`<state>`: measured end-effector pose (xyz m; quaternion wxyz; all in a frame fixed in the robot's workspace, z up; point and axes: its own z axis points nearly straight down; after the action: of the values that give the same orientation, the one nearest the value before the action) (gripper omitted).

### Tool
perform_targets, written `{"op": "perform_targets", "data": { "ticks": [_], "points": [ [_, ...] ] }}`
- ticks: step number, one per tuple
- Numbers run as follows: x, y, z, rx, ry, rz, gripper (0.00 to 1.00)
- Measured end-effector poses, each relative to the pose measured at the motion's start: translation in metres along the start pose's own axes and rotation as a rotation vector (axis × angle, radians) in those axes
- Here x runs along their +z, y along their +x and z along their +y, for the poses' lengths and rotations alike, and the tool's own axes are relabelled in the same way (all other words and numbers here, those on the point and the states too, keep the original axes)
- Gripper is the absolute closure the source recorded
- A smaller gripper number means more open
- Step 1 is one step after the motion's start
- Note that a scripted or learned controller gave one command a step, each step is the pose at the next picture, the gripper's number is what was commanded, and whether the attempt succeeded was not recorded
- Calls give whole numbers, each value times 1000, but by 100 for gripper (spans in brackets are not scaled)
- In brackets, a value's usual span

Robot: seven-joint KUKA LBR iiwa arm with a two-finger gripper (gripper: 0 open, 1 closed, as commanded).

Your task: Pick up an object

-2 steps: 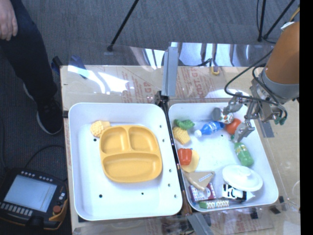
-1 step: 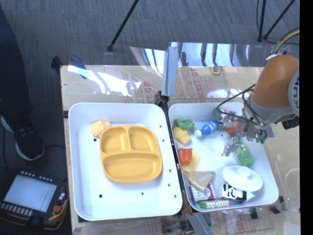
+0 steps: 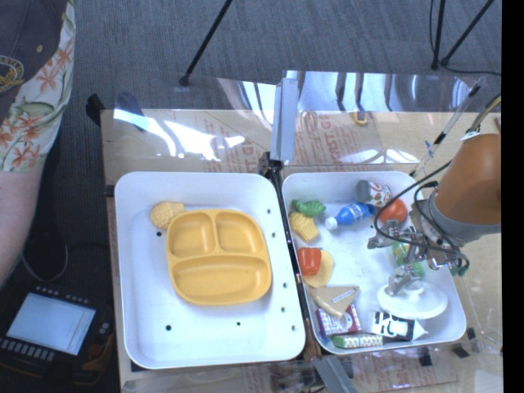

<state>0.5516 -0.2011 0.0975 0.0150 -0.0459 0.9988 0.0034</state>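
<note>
Near edge of right bin (image 3: 455, 332): packets lying flat: a black-and-white packet (image 3: 393, 325), a green-and-red wrapper (image 3: 357, 341), a red-and-white pack (image 3: 336, 322). Looking thin, light, slippery; hard to pinch from above.

White disc (image 3: 422, 300): sitting toward the near right corner, just under the tool. Seeming rigid and smooth, lying low; gripping across its raised centre likely working better than at the rim.

Tool (image 3: 413, 256): hovering low over the right side of the right bin, above the disc and a green piece (image 3: 403, 254). Impossible telling whether open or closed; nothing visibly held.

Beige wedge (image 3: 334, 298): resting near the middle, stiff-looking, offering flat sides.

Red-and-yellow toy (image 3: 315, 263): lying by the bin's left wall, probably hollow plastic, light.

Blue bottle (image 3: 350, 214): lying on its side toward the far edge; round, likely rolling; taking across the body.

Far corner: a grey-and-red can (image 3: 370, 191), an orange-red piece (image 3: 394, 211), leafy green toy (image 3: 309, 207).

Left bin (image 3: 135, 301): carrying a yellow divided plate (image 3: 219, 256), yellow corn-like toy (image 3: 166, 213) at its far left corner.
</note>
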Motion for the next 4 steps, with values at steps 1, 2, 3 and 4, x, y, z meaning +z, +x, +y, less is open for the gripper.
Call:
{"op": "perform_targets", "data": {
  "ticks": [1, 2, 3, 4],
  "points": [
    [11, -82, 12, 4, 4, 31, 0],
    [12, -91, 23, 52, 8, 45, 0],
    [7, -21, -16, -25, 9, 20, 0],
    [-3, -23, -15, -28, 8, 18, 100]
  ]
}}
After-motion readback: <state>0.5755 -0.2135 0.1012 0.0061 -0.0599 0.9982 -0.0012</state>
